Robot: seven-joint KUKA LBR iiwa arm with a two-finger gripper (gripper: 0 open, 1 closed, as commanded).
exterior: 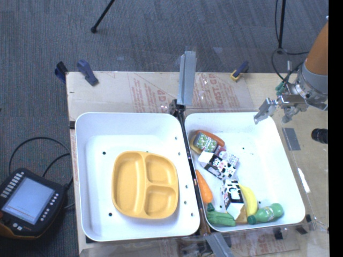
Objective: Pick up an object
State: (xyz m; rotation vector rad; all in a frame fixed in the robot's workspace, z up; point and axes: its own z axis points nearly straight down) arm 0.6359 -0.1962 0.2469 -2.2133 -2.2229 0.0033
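My gripper (pixel 273 115) hangs above the far right corner of the right bin (pixel 278 143), open, with nothing between its fingers. Below and to its left, toys lie piled along the bin's left and front sides. These include a green can on an orange piece (pixel 207 140), two black-and-white cartons (pixel 220 165) (pixel 232 193), an orange carrot (pixel 204 187), a yellow banana (pixel 250 198), a green bottle (pixel 266 213) and a dark green vegetable (pixel 220 218). The gripper touches none of them.
The left bin (pixel 94 143) holds a yellow divided plate (pixel 144 184). A grey upright post (pixel 186 79) stands behind the seam between the bins. Clamps sit at the bench's back edge. A teach pendant (pixel 29 202) lies on the floor to the left.
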